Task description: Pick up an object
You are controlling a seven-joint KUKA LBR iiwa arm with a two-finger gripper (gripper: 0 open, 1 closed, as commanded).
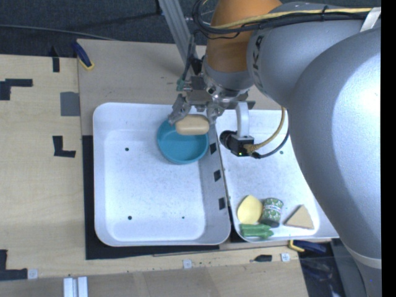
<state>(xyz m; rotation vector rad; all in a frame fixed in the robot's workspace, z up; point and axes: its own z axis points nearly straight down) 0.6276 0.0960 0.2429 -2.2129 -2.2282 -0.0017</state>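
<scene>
- While our gripper (193,117) is clamped on the tan bread roll (192,126), which hangs over the blue bowl (182,147) in the left bin (117,172), we judge a straight, slow lift best, keeping clear of the bowl's rim.
- Our arm (322,104) covers much of the right bin (291,166); whether the roll touches the bowl is unclear.

No words, numbers or signs can be read; a label is seen on the small green can (271,211) near the right bin's (291,184) front edge, but it is too blurred.
</scene>
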